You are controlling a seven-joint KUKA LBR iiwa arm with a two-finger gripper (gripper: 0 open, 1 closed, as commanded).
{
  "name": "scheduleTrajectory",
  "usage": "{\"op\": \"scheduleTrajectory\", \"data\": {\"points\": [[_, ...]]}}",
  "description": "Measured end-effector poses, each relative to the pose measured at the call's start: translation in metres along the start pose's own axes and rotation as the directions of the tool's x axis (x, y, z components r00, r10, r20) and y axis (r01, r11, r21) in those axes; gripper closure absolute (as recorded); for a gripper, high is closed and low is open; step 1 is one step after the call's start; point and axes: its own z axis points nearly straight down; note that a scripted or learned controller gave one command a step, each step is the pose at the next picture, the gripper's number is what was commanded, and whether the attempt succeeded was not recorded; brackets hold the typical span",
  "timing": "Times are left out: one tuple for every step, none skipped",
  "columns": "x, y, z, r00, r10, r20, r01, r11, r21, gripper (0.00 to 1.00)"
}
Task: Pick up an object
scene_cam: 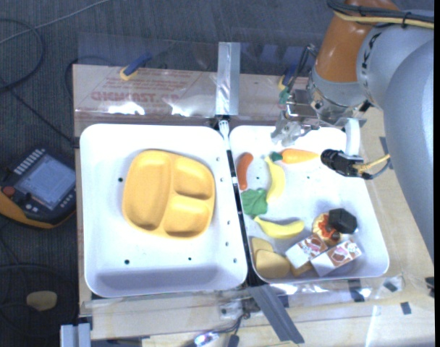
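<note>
The gripper (286,130) hangs above the carrot (301,155), upper right. I cannot tell its state. A descent might glance off the bin wall (278,129).

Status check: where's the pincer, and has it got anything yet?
Pincer at far edge of right bin, nothing seen in it. Carrot lies just beside it, bananas and sausage close by. Left bin holds yellow tray.

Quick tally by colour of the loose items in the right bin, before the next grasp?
Yellow: 2, banana, banana
Orange: 2, carrot, sausage
Green: 1, leafy piece
Tan: 1, bread
Black: 1, block
Red-and-white: 3, cartons
Total: 10
</note>
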Motion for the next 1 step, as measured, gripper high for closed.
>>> {"op": "scheduleTrajectory", "data": {"points": [[-0.0686,-0.0601,0.0704,0.972,-0.235,-0.003,0.235,0.972,0.001,1.00]]}}
